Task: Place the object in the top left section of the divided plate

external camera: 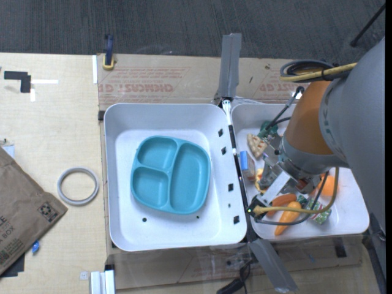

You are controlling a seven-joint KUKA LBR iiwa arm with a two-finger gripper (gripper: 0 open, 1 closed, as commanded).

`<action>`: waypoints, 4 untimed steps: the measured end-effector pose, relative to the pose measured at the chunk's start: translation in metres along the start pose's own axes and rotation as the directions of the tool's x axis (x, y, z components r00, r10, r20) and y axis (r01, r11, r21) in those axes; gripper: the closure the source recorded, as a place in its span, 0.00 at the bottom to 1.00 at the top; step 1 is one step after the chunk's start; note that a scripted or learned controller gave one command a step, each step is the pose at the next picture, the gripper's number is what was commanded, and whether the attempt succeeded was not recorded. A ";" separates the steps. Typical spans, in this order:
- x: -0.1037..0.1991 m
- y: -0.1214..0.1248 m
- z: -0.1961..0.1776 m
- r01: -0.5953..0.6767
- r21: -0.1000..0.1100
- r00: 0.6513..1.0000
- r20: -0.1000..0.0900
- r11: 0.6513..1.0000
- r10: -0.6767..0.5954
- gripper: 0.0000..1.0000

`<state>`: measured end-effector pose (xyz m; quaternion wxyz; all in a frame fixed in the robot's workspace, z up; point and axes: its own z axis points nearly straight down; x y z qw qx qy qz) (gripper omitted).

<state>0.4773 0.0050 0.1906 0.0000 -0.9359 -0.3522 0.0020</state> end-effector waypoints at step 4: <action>0.012 -0.013 -0.080 -0.164 -0.001 0.987 0.001 0.987 0.164 1.00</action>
